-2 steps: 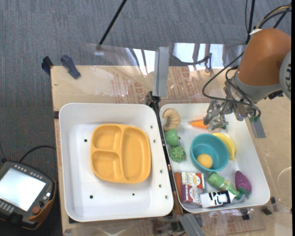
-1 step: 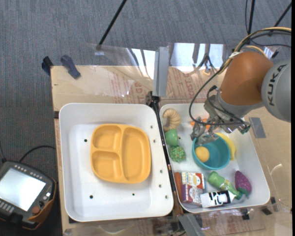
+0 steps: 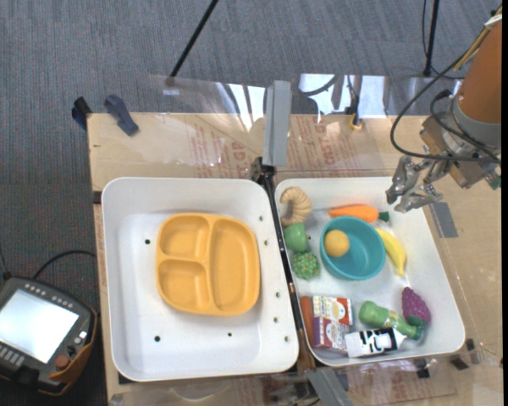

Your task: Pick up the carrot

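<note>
Black-and-white carton (image 3: 371, 342) sits nearest. Tapered orange plastic carrot (image 3: 353, 212) lies just left of metal end effector (image 3: 413, 190), fingers spread, gripping nothing, touching nothing.

carrot (image 3: 353, 211) open above, teal bowl (image 3: 353, 252) crowding its near side

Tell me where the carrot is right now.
The carrot lies in the right bin, near its far edge, just above the teal bowl and right of the croissant. The end effector hovers just beyond its right end.
</note>
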